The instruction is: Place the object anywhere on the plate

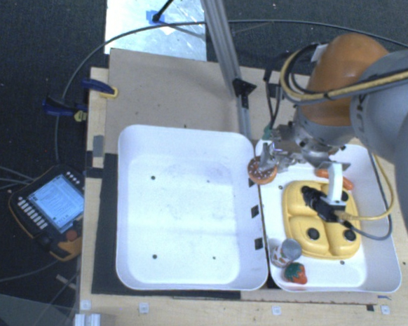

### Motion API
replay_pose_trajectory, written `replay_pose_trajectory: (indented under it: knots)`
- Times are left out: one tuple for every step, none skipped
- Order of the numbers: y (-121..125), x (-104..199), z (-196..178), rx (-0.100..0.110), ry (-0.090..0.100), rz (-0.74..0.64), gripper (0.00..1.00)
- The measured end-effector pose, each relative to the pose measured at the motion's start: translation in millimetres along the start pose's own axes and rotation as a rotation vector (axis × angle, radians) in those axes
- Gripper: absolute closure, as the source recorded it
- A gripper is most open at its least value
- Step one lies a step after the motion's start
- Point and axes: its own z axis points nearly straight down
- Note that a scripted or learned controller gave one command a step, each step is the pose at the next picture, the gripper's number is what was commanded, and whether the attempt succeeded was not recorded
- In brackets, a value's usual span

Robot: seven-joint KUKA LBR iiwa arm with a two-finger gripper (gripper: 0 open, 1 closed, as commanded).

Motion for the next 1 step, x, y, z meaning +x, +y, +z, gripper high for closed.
replay_pose_trajectory:
  knots:
    - [-27.3,50.2,-8.0,0.0,0.001,-0.001,1.0]
